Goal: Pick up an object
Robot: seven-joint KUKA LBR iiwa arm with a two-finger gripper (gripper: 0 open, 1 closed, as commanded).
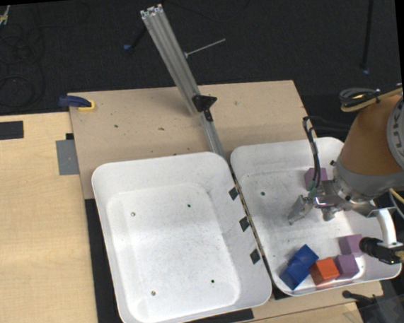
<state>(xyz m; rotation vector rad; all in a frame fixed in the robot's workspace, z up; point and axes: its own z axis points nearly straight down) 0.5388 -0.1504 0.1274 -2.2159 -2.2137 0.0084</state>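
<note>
My gripper (310,214) hangs over the middle of the right bin (274,168), its two fingers spread apart and open with nothing between them. A blue block (299,266), an orange block (325,270) and a purple block (348,265) lie in a row along the bin's near edge, below the gripper. Another purple block (350,244) sits just behind that row. A small purple piece (311,176) shows beside the wrist, partly hidden by the arm.
The left bin (118,179) sits beside the right one, joined by black clips (244,223). A slanted aluminium bar (179,67) rises behind the bins. The grey and orange arm (375,151) covers the right bin's far right side.
</note>
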